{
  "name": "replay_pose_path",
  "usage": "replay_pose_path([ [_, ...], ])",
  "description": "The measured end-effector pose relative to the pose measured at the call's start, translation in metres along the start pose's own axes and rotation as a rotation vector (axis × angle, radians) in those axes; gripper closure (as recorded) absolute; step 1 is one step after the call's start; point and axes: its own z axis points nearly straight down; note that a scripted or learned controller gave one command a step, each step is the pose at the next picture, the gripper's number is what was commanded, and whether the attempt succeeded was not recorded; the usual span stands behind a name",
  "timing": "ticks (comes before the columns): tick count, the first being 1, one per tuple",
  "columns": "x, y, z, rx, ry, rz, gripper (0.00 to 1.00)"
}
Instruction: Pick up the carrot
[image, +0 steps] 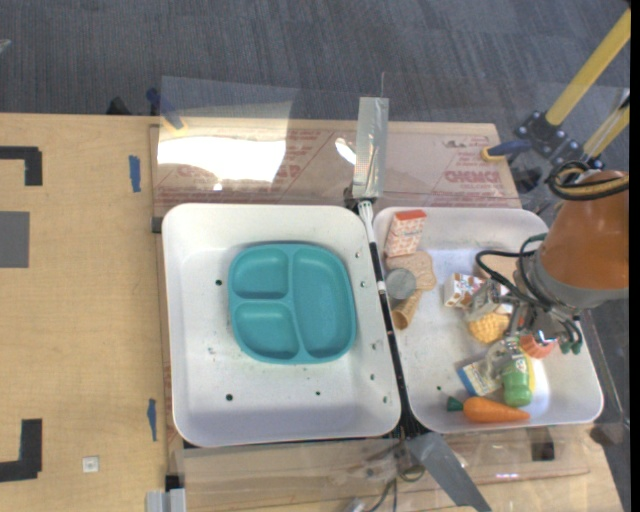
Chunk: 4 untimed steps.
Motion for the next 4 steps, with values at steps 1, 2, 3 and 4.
replay_pose_path([
  [1,-0.006,0.028,0.0,0.006,0.004,0.068,0.0],
  [2,-0.007,0.03,-0.011,0.004,0.002,0.066,1.0],
  [3,-0.01,0.03,-0.023,0.005,-0.006,0.065,1.0],
  [4,-0.078,0.037,-0.085,0.002,0.013,0.412,1.0],
])
